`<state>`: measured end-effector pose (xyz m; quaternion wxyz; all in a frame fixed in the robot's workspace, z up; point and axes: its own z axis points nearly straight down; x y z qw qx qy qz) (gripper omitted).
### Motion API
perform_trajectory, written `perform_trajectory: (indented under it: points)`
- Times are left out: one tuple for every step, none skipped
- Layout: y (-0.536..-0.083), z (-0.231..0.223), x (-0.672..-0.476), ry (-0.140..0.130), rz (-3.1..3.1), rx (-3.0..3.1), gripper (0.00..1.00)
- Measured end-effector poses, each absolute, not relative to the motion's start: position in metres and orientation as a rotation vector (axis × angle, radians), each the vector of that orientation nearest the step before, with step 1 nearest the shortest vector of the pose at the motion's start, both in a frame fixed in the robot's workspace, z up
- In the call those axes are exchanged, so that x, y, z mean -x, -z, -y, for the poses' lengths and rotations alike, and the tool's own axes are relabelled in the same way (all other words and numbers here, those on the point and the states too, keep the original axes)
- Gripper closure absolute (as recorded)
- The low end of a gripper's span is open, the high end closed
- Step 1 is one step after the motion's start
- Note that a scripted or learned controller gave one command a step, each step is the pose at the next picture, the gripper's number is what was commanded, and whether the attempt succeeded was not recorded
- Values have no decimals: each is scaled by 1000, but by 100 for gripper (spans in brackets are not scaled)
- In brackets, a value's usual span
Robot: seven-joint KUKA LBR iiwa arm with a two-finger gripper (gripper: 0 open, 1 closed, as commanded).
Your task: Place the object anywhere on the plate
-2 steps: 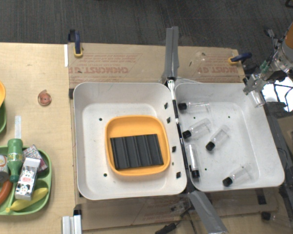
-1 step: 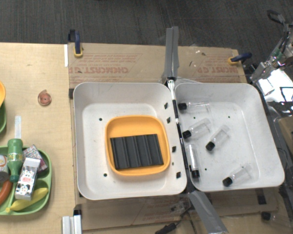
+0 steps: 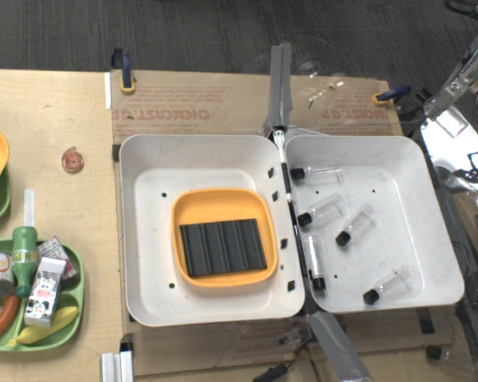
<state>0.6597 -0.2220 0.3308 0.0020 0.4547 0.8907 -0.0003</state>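
You look down on two white bins side by side on surface. Left bin (image 3: 143, 293): orange plate (image 3: 223, 205) at centre, dark ribbed insert (image 3: 223, 245) lying on it. Right bin (image 3: 430, 285): five clear vials with black caps; nearest plate at 9 o'clock (image 3: 320, 211), others at 11 (image 3: 315, 171), centre (image 3: 355, 225), 7 (image 3: 312, 263), 5 (image 3: 385, 286). Jaws' state: cannot tell. Vials likely light, rigid, slippery, prone to rolling; grip across mid-body, gently
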Motion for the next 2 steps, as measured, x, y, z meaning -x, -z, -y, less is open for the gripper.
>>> perform_trajectory:
  points:
    - [-389,222,-660,0,-2974,-1000,100]
    - [-322,222,-572,-1,-3062,-696,100]
